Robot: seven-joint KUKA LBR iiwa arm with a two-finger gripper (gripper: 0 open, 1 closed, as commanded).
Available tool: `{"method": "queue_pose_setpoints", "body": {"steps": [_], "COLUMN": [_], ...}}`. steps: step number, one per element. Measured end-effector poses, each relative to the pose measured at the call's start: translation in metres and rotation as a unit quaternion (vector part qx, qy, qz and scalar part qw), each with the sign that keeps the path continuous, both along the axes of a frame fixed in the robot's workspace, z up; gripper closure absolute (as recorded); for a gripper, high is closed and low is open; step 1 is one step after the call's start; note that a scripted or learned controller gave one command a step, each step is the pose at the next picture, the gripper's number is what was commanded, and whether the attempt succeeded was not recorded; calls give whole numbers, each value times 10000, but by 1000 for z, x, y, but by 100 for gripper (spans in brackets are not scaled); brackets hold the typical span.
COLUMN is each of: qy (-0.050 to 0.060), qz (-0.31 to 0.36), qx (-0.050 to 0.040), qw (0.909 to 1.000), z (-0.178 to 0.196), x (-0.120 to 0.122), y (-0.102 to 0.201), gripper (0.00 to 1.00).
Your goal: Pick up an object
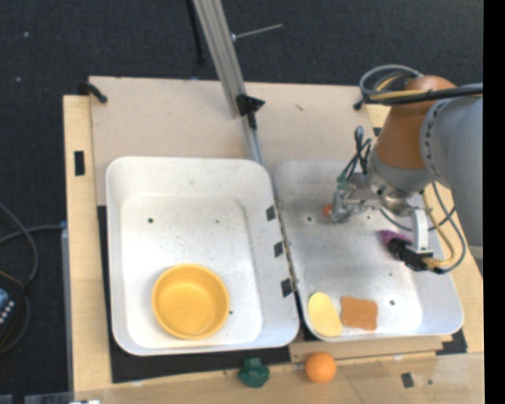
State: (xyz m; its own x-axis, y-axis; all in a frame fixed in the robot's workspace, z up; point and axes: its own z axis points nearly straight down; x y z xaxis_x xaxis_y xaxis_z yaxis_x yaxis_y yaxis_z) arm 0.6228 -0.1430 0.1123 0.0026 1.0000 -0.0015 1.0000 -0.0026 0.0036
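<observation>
You have two bins side by side: a bowl [191,300] sits in the left bin [185,179], near its front; in the right bin [307,183] a disc [323,313] and a block [359,313] lie touching at the front edge, gripper [343,209] behind them

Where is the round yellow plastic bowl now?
The round yellow plastic bowl sits in the left white bin, near its front edge in the camera view, across the divide from the pale yellow disc in the right white bin.
</observation>
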Motion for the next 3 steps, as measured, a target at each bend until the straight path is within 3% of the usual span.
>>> {"method": "queue_pose_setpoints", "body": {"steps": [2, 3], "qy": [0, -25], "qz": [29, 32], "qx": [1, -4], "qw": [10000, 10000], "z": [92, 156], "x": [7, 5], "y": [4, 3], "gripper": [100, 100]}}
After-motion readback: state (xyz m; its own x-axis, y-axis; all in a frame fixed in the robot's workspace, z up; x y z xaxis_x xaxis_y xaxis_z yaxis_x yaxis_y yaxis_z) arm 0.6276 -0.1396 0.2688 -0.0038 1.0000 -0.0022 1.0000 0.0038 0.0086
